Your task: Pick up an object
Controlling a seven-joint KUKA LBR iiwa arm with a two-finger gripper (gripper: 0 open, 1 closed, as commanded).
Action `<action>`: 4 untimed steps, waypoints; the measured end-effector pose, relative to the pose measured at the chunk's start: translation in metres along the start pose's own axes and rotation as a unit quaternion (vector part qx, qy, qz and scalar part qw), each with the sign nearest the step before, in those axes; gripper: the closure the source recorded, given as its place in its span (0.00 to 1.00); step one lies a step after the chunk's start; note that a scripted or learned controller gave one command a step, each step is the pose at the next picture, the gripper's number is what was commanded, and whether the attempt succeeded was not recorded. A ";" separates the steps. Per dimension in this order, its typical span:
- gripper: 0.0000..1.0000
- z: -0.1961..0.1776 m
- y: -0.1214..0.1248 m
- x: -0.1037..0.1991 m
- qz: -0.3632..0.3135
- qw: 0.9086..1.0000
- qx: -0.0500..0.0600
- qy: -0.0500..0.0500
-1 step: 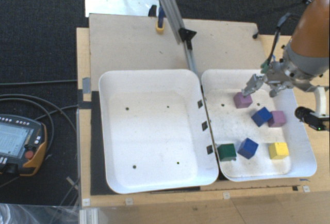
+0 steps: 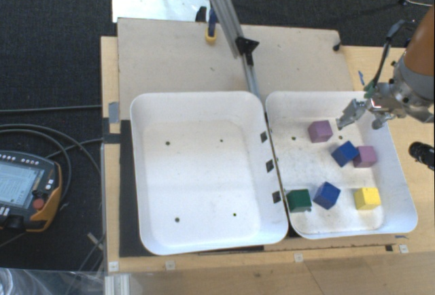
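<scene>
Gripper (image 2: pixel 362 114) jaws spread, empty, above right bin (image 2: pixel 401 215) near purple cube (image 2: pixel 320 130); nothing picked yet.

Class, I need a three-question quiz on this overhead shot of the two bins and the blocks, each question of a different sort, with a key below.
1. True or false: all six blocks lie in the right bin.
2. Which block lies nearest the end effector?
A. the yellow block
B. the green block
C. the purple block near the bin's far side
3. Fill in: two blocks are blue, one touching or almost touching the second purple block, the other beside the ____ block.

Key: 1 true; 2 C; 3 green.
</scene>
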State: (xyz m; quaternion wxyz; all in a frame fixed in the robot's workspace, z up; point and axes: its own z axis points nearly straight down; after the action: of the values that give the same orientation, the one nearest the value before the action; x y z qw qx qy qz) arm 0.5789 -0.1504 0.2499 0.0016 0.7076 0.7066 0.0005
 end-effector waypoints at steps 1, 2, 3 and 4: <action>0.00 0.106 0.050 -0.001 -0.004 1.000 0.003 0.001; 0.00 0.162 0.067 0.003 -0.004 1.000 0.002 0.001; 0.00 0.158 0.079 0.048 -0.005 1.000 -0.001 0.001; 0.00 0.159 0.079 0.045 -0.004 1.000 0.000 0.000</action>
State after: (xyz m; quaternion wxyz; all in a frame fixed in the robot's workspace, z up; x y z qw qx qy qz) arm 0.6580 -0.1059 0.0915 0.0013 0.7050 0.7092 0.0009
